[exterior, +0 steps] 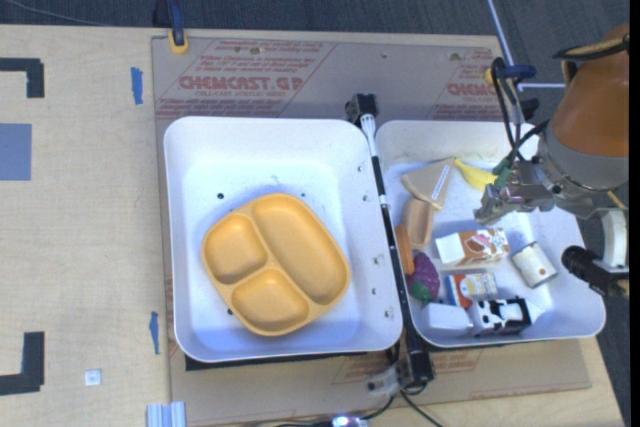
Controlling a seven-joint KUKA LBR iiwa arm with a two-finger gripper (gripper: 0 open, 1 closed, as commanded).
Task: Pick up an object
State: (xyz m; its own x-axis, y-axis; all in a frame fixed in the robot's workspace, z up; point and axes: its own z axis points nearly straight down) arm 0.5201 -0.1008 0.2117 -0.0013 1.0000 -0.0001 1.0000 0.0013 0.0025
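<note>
Arm: grey KUKA arm [590,130] with its orange band reached in from the right, over the upper right part of the right bin.
End effector: the end effector [503,200] hung over the right bin, above the gap between the yellow piece and the carton; whether its fingers were wide or narrow could not be told, and nothing was seen between them.
Right bin: the white right bin [590,315] held a crowd of small things.
Tan wedge: a tan wedge [430,183] lay near the bin's upper left corner, with a tan roll-shaped piece [417,220] just below it.
Yellow piece: a small yellow piece [475,174] lay just beside the wedge, to the upper left of the end effector.
Carton: a white and orange carton [475,246] lay mid-bin, just below the end effector.
White cylinder: a small white cylinder [533,264] lay to the right of the carton.
Purple item: a purple item [425,273] sat at the bin's left wall.
Black-and-white item: a black-and-white item [500,312] lay near the bin's front edge.
Left bin: the white left bin [200,165] held a yellow three-compartment tray [275,262], set at a tilt.
Desk: the desk [70,215] was pale wood, with a brown board under both bins.
</note>
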